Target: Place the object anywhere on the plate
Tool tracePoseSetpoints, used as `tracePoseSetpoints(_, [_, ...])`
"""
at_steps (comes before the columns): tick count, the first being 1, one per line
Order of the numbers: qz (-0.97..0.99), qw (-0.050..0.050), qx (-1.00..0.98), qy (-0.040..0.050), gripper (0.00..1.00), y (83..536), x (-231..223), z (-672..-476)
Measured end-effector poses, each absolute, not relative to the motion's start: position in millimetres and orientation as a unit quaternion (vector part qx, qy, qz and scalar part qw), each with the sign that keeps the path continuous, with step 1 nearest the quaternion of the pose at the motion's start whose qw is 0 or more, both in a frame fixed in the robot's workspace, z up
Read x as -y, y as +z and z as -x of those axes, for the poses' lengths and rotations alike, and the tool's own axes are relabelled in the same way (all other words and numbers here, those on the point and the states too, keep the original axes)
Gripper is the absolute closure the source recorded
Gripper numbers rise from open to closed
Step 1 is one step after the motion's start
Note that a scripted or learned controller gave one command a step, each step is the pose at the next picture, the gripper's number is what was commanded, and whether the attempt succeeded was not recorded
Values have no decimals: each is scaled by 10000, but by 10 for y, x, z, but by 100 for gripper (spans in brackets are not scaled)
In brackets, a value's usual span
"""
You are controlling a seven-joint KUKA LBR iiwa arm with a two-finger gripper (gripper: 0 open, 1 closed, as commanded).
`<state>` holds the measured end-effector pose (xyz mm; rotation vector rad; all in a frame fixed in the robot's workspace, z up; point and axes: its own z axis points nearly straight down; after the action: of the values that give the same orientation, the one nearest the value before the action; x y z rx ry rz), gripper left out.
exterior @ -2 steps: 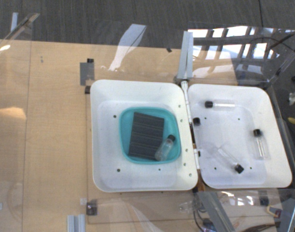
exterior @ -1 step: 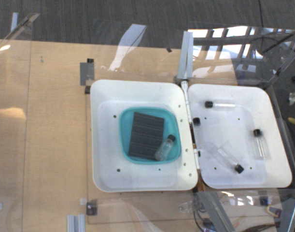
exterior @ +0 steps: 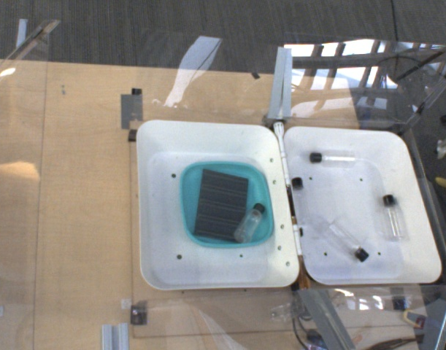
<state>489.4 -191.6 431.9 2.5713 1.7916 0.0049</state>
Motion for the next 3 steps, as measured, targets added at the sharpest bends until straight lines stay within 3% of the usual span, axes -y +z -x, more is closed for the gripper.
tracePoseSetpoints(3, [-8205, 39, -5717, 16, 0, 4319, 1916, -4894])
